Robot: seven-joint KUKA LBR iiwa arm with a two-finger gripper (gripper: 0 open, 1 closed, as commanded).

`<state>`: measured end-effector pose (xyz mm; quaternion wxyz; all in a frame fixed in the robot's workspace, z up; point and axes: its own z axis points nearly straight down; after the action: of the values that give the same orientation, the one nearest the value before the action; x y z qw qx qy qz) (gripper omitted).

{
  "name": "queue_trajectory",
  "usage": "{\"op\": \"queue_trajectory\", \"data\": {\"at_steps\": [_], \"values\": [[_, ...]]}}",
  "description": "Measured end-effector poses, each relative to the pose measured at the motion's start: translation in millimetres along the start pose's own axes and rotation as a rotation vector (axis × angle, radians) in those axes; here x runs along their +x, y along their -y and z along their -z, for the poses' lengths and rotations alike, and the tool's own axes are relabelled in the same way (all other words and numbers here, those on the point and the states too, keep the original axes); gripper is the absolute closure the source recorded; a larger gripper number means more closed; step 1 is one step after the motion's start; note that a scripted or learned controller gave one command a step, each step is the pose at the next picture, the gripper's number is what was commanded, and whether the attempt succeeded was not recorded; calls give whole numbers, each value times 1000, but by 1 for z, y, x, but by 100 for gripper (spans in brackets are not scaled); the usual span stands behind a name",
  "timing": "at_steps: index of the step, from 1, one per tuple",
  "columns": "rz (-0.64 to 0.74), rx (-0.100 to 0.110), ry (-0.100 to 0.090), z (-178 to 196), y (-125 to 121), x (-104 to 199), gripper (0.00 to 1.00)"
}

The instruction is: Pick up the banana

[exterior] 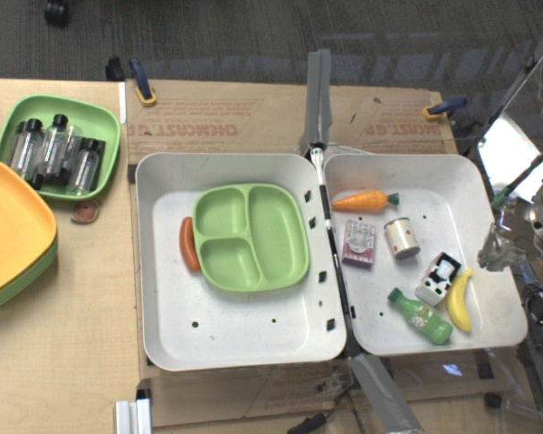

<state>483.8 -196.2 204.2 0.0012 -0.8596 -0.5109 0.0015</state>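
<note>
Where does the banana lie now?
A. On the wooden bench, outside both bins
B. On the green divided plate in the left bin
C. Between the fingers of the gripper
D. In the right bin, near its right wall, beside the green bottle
D: the banana lies on the floor of the right bin, next to the green bottle.

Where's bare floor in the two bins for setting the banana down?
Left bin: wide bare strip below the green divided plate. Right bin: bare patch between the pink packet and green bottle. Crowded around the banana, beside the cow-patterned toy.
</note>
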Motion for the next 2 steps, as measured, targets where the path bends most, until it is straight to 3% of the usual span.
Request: {"op": "queue_trajectory", "data": {"at_steps": [1, 2], "values": [[57, 1, 0, -21, -1, -11, 100], [100, 0, 0, -20, 17, 18, 100]]}}
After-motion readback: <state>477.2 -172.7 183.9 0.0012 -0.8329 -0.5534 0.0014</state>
